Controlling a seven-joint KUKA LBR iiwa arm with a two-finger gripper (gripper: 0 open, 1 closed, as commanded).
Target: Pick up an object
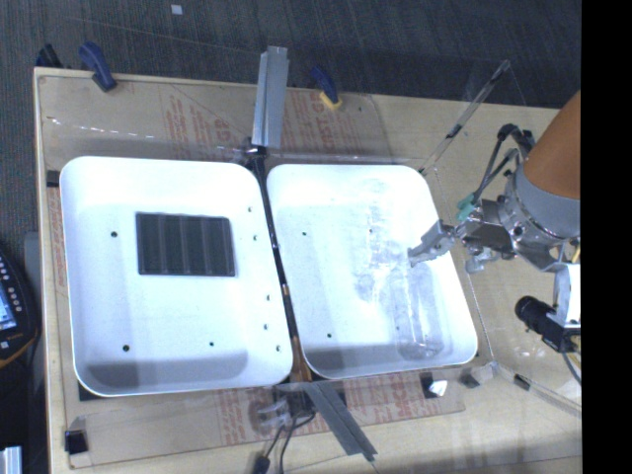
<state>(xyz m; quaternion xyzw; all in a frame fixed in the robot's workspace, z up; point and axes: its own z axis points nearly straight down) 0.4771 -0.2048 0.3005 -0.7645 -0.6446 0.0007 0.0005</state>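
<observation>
A dark grey ribbed rectangular block point(185, 244) lies flat in the left bin point(89, 196). In the right bin point(316, 205) lies a clear, see-through plastic item point(415, 314), hard to make out against the white floor, with faint clear glints point(375, 245) above it. My gripper point(427, 245) reaches in from the right over the right bin's right side, just above the clear item. Nothing shows between its tips.
A metal bar point(270, 97) stands at the back between the bins, and another bracket point(336, 423) sits at the front. Blue clamps point(99, 67) hold the bench's back edge. Cables and a black part point(541, 319) hang beside the wrist.
</observation>
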